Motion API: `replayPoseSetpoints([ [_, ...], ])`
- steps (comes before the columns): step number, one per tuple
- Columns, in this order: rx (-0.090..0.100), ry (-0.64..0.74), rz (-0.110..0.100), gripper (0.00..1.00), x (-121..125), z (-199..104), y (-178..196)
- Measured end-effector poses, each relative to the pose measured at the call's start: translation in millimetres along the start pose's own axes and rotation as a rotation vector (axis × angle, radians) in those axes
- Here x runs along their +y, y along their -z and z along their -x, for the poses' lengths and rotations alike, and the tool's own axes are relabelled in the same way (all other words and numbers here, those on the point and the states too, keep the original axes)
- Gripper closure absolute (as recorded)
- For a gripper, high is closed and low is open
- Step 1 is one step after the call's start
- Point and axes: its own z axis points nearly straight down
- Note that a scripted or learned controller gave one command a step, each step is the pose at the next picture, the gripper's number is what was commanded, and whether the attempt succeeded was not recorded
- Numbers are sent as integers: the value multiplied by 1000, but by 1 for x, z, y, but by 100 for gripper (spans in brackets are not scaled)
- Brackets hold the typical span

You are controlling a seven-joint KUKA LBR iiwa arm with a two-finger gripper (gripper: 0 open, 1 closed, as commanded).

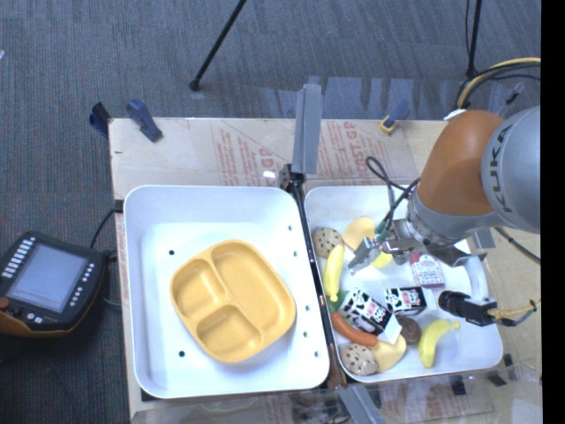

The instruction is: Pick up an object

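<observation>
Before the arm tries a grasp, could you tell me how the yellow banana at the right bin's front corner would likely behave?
The banana looks like smooth moulded toy food, so probably stiff, light and a little slippery. Its curved, rounded body could swivel or roll if pushed. It lies against the right bin wall, which may block one finger.

Yellow divided plate (pixel 232 300) sits in the left bin (pixel 141 237), arm's gripper (pixel 375 254) hangs over the toy food piled in the right bin (pixel 484 347).

Yellow divided tray (pixel 232 301): smooth plastic, slight sheen. White bins (pixel 146 237): smooth, matt plastic look. Bench top (pixel 221 153): matt printed cardboard. Floor (pixel 88 42): rough grey carpet. Arm's orange band (pixel 463 162): glossy.
</observation>
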Motion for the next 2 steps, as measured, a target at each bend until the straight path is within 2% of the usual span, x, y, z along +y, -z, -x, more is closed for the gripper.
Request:
replayPoseSetpoints([
  [1, -9, 93, 21, 0, 48, 29, -44],
  [2, -12, 88, 28, 100, 50, 32, -31],
])
